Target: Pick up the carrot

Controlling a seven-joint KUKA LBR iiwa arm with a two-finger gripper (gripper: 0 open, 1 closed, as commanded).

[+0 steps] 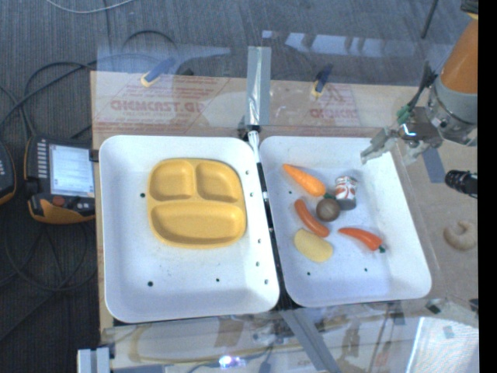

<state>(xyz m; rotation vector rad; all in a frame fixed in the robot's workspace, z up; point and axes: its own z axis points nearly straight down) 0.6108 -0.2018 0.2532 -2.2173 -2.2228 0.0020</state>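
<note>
We're in approach: gripper [386,140] open, empty, hovering over the right bin [404,286] upper right edge. Carrot [304,180] lies upper left in that bin, near the sausage [311,217]. Next: move left, descend, align across it.

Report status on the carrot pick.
Gripper over right bin's far corner, holding nothing. Carrot lying untouched in bin. Nothing blocking it.
</note>
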